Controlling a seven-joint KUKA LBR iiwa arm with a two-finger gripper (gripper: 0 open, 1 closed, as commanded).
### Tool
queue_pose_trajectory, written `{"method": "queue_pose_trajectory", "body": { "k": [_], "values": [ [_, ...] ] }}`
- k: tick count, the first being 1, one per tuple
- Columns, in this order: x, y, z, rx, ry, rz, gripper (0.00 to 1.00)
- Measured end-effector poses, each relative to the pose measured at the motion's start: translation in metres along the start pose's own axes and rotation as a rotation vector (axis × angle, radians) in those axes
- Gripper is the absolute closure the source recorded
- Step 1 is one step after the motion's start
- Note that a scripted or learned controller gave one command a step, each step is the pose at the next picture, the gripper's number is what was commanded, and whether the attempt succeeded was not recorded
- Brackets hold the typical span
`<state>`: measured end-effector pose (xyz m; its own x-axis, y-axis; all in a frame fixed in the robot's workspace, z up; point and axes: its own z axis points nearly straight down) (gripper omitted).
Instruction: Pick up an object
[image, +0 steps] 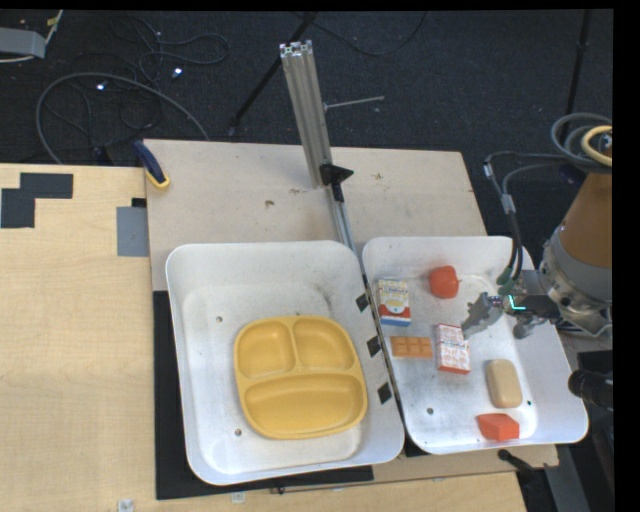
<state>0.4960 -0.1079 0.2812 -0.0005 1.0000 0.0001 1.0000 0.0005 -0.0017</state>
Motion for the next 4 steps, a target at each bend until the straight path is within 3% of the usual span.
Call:
{"method": "queue_pose_trajectory", "body": {
  "k": [1, 2, 4],
  "values": [
    [0.000, 0.000, 0.000, 0.000, 0.000, 0.000, 0.00],
    [-0.002, 0.006, 0.061, 0.008, 0.002, 0.001, 0.00],
    [0.006, -0.002, 0.150, 0.007, 0.002, 0.001, 0.00]
  ]
}}
